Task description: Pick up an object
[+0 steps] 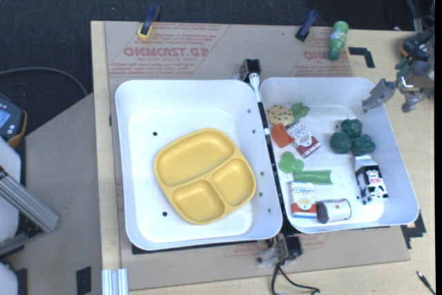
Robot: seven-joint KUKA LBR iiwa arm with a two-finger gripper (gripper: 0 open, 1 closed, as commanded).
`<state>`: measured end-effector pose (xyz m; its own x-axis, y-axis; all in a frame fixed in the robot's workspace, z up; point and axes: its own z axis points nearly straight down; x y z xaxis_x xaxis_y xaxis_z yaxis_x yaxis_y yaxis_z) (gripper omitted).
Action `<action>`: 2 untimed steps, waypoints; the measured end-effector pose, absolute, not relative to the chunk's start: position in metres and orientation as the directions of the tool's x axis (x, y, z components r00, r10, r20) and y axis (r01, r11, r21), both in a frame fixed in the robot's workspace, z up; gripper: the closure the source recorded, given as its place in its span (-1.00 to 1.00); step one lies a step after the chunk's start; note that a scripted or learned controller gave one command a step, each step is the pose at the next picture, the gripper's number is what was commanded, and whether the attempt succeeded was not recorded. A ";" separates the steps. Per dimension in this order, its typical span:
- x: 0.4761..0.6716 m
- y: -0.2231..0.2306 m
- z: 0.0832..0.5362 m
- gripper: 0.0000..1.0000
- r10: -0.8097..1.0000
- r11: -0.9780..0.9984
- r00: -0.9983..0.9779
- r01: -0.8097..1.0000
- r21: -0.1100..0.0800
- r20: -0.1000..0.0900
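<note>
The claw hovers at the right bin's far right rim with its fingers spread apart and nothing between them. Just inside the rim, a dark green broccoli cluster lies closest to it, with a small black-and-white carton nearer the front. The left bin holds a yellow divided plate.

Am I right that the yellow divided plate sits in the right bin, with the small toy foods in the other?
Not quite: the camera view shows the yellow divided plate in the left bin. The small toy foods, such as the green broccoli, lie in the right bin.
</note>
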<state>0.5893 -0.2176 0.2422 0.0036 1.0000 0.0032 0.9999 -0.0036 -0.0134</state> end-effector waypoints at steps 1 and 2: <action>0.592 -0.217 0.250 -1.00 1.000 0.000 0.000 1.000 0.000 0.000; 0.598 -0.211 0.203 -1.00 1.000 0.001 -0.001 1.000 -0.005 0.002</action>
